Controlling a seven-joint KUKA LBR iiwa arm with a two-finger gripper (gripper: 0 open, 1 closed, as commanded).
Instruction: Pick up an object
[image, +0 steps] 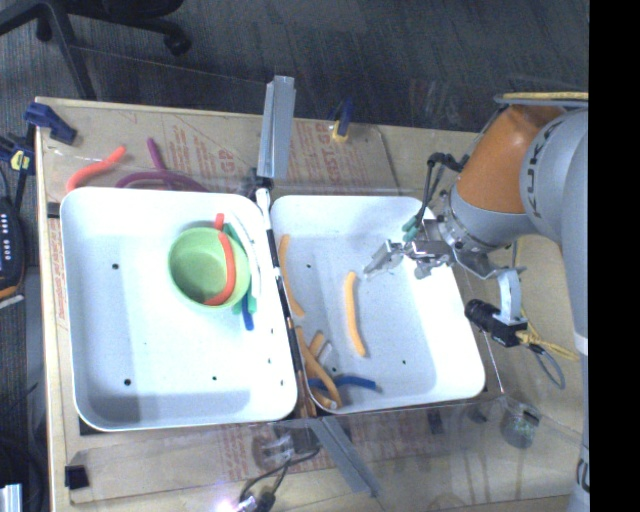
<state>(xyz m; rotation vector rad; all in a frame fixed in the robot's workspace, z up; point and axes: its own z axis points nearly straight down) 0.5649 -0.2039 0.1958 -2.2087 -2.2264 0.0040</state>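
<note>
My gripper (383, 262) hangs over the upper right part of the right bin (440, 370), with its metal fingers open and nothing between them. An orange stick (353, 314) lies on the bin floor just below and left of the fingers. Another orange strip (286, 265) runs along the bin's left wall. Several orange pieces and a blue one (352, 382) are piled in the bin's lower left corner. In the left bin (120, 390) a green bowl (205, 265) sits with an orange strip and a blue-green piece around its right rim.
A grey bar (275, 125) stands upright behind the gap between the bins. Orange and purple cords (150, 180) lie on the bench behind the left bin. A blue clamp (343, 117) sits at the back edge.
</note>
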